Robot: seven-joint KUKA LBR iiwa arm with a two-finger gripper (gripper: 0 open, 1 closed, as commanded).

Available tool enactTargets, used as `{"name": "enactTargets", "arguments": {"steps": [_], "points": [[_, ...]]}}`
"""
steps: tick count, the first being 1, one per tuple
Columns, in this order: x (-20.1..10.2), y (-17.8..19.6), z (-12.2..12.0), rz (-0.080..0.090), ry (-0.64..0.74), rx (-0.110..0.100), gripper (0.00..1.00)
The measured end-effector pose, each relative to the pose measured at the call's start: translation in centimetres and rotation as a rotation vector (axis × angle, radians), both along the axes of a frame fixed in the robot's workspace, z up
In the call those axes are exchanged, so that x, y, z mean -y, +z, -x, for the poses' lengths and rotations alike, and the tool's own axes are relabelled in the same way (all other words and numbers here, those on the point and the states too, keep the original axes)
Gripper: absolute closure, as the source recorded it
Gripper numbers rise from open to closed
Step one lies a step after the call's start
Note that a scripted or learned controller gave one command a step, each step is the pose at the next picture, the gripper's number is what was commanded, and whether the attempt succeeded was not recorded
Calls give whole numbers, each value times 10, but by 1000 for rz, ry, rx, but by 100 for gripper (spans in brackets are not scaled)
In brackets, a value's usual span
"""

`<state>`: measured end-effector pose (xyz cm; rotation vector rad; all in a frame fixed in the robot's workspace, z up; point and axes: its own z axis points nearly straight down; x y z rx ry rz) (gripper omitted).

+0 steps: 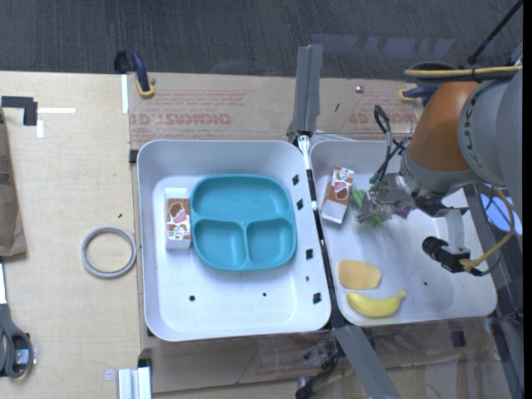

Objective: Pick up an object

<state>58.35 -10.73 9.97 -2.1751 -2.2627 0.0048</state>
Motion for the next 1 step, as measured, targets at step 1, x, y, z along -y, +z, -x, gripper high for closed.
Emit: {"name": "enactTargets", "arguments": {"steps": [1], "points": [[-57,113,-7,2,-130,2,100]]}}
